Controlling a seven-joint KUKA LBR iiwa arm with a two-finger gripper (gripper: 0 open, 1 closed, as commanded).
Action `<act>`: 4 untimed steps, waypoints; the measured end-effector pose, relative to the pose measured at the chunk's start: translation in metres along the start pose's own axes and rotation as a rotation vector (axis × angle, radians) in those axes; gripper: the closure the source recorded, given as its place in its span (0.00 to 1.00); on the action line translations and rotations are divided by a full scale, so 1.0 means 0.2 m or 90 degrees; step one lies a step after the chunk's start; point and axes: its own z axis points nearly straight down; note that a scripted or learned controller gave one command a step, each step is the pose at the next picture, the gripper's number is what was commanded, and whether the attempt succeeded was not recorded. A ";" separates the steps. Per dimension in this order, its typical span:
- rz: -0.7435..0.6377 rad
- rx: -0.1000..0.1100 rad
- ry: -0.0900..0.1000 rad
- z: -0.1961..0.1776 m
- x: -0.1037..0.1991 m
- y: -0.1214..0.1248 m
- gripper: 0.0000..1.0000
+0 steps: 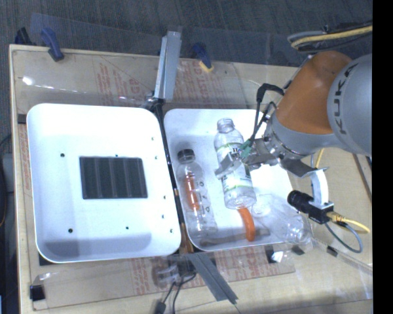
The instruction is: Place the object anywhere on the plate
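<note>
A dark ribbed rectangular plate [113,177] lies flat in the middle of the left bin [52,129]. In the right bin [183,124] a clear plastic bottle with a white cap and a label [230,175] lies lengthwise, cap toward the far side. My gripper [239,160] reaches in from the right and sits right over that bottle's middle, touching or nearly touching it. The wrist hides part of the bottle's right side.
A second clear bottle with a black cap and orange contents [194,193] lies left of the first, close to the bin's left wall. An orange carrot-like piece [247,223] rests near the front wall. Clear plastic items [291,227] sit at the front right corner. A metal divider [166,64] stands between the bins.
</note>
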 end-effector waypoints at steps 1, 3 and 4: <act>-0.056 0.001 0.000 -0.10 0.31 0.21 1.00; -0.099 0.000 -0.001 -0.07 0.99 0.39 1.00; -0.099 0.000 -0.001 -0.07 0.99 0.39 0.00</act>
